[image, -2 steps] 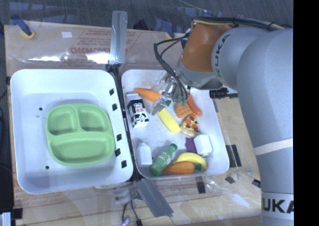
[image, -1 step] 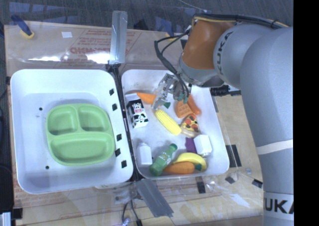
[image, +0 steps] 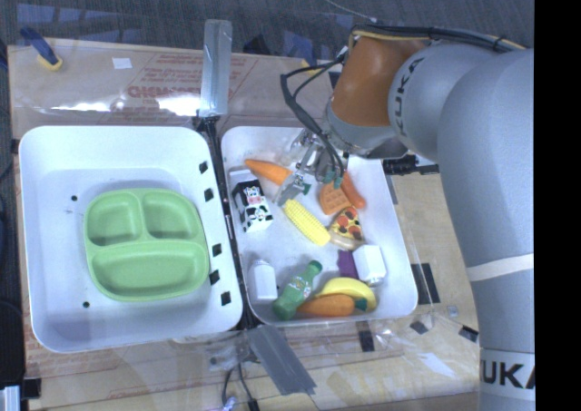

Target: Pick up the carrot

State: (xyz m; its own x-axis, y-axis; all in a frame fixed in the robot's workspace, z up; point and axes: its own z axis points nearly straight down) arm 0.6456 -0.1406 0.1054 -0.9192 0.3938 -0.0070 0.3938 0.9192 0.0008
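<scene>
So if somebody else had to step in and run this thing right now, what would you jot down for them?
Hand: low inside the right white bin, near its back, right beside the orange toy carrot. Whether it is open or shut cannot be told from this view, and nothing is clearly gripped.
Carrot: lying in the right bin near the back, just left of the hand, above the yellow corn cob.
Other items: the green divided plate sits in the left white bin.
Done: arm brought down next to the carrot.
Left: grip the carrot and lift it out.

Bench (image: 427, 219), seemingly plastic-covered, bears two white bins (image: 36, 219).
</scene>
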